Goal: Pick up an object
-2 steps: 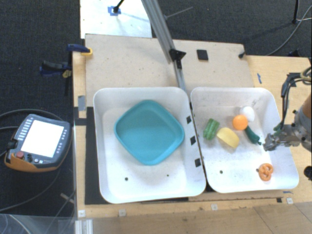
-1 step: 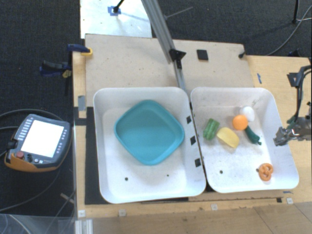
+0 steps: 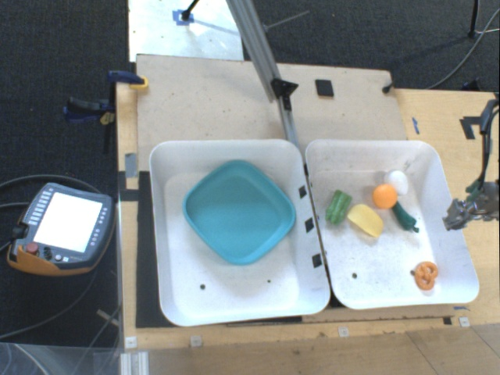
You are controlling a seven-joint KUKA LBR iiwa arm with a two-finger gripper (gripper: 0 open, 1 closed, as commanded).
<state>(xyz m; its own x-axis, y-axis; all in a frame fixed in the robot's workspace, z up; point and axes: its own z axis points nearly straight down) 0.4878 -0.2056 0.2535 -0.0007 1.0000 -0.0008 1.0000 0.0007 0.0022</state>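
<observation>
At the right bin's (image 3: 449,209) outer rim hovers the end effector (image 3: 461,214).

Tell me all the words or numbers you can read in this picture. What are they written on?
There are no words or numbers that I can read here.
The handheld control pad on the floor has a bright screen, washed out to white; its buttons are too small to read.
The black tag on the bench is plain and dark.
The teal plate, the two white bins and the toy foods carry no writing that I can see.
</observation>
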